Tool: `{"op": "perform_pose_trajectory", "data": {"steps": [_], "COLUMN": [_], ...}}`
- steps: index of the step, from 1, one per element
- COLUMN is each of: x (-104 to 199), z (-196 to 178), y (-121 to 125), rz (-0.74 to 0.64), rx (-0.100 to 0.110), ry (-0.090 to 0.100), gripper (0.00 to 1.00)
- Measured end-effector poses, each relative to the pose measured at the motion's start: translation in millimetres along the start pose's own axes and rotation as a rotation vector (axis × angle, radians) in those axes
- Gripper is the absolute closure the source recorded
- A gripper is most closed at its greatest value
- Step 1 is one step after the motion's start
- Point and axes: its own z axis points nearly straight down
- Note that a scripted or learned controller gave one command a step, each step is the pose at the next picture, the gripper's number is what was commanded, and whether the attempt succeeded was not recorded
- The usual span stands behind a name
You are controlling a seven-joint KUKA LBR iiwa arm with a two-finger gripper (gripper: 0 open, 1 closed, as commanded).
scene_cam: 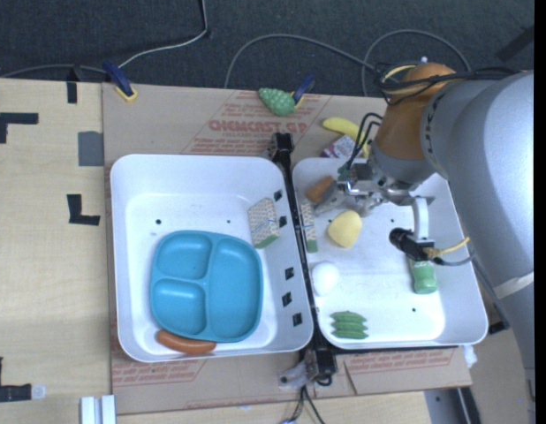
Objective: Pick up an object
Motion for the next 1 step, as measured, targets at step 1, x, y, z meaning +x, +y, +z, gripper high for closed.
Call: {"op": "perform_pose_trajectory", "data": {"steps": [1], "x": [11.2], "z": [-39.4], "y": [25.8], "rz": [0.001], "rx": [0.003], "ry": [0.000], "gripper": [0.00]}}
